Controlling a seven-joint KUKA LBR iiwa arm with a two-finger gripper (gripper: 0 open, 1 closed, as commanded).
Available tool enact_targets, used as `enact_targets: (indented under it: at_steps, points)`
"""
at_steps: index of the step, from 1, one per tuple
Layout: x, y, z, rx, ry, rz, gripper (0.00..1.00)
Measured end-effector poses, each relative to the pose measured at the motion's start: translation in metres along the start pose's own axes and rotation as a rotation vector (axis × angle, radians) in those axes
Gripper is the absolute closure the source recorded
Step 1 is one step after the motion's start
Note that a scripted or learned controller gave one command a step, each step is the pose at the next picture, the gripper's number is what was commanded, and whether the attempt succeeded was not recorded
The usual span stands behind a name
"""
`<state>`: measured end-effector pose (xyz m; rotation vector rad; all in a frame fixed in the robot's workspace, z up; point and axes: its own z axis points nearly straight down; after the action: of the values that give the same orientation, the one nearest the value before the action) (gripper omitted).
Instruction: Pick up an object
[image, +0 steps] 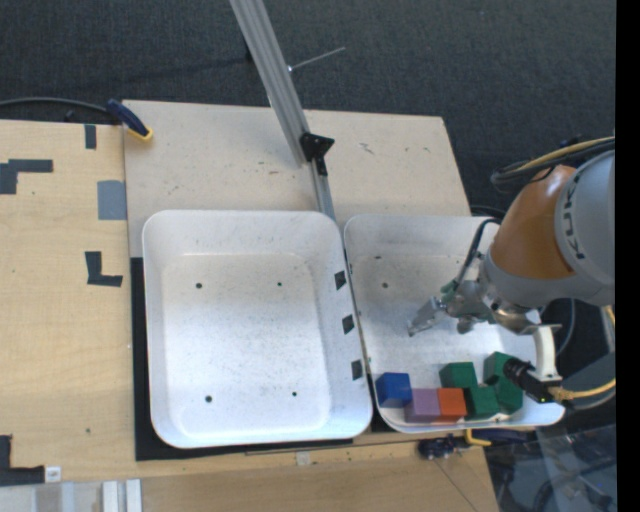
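Observation:
Several small blocks lie in the near corner of the right bin (400, 250): a blue block (394, 388), a purple block (426, 403), an orange block (452, 402) and green blocks (461, 376) beside and behind them. My gripper (428, 316) hangs over the middle of this bin, a little above and left of the blocks, pointing down to the left. I see nothing held in it. The grey arm with its orange band (530, 240) covers the bin's right side.
The left bin (240, 325) stands beside the right one, with a shared rim between them. A slanted metal rail (285, 95) runs from the top down to the bins' far edge. A blue and yellow tool (130, 118) lies on the bench at far left.

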<state>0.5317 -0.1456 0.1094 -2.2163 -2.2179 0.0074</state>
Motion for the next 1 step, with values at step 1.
enact_targets:
  at_steps: [1]
  points:
    - [0.0005,0.0011,-0.0134,-0.004,0.0,-0.001,1.0]
